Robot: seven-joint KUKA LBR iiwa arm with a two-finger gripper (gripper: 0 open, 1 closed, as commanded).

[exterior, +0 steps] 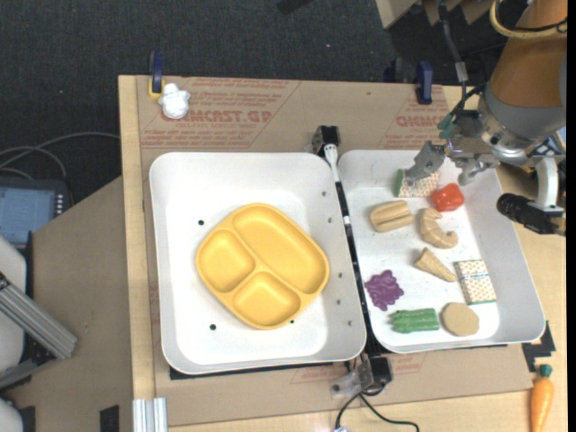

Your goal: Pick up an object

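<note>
The gripper [447,156] hangs over the top of the right bin [513,331], its fingers spread with nothing between them. Just at its five o'clock lies a red tomato-like toy [447,197], the likeliest pick; at seven o'clock sits a patterned cracker [419,185] with a green piece [397,184] beside it. The tomato looks light, rigid and smooth (probably hollow plastic), so it may roll or squirt out; closing across its widest middle seems safest. The left bin [171,241] holds a yellow divided plate [261,264].
</note>
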